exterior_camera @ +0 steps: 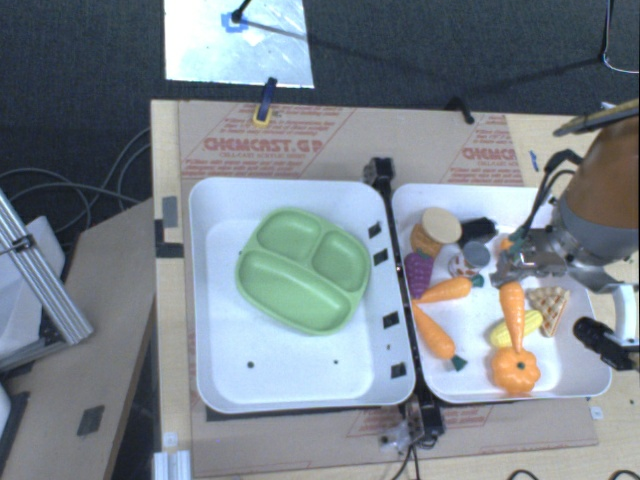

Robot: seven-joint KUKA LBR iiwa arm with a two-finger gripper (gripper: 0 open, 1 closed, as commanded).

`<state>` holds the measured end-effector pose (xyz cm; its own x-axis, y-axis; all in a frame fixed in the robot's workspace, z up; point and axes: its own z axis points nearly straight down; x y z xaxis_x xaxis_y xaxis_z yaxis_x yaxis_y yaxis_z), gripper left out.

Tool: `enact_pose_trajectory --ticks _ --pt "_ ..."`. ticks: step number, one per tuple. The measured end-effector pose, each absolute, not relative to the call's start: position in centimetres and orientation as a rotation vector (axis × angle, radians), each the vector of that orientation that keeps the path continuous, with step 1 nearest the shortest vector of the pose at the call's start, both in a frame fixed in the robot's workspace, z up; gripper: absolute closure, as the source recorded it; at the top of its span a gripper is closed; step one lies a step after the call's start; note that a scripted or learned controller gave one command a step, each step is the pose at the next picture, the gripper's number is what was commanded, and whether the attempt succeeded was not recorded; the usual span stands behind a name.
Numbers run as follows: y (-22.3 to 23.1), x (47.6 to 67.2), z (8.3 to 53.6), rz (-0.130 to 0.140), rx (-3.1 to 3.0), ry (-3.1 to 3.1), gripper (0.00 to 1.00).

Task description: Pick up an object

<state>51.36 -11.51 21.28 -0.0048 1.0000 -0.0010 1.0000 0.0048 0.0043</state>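
several toy foods lie in the right bin: carrots, a pumpkin at 5 o'clock, a waffle.

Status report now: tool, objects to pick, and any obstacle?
Tool low over right bin, nothing seen held. Carrots, pumpkin and other toy food crowded close beneath. Green plate alone in left bin.

Counted on the bench are two shallow white plastic bins, one green three-compartment plastic plate, three orange toy carrots, one small orange toy pumpkin and one purple toy grape bunch.
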Motion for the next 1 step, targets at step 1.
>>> enact_pose_trajectory --ticks 1 --pt "-11.51 51.49 22.45 0.003 2.214 2.225 1.0"
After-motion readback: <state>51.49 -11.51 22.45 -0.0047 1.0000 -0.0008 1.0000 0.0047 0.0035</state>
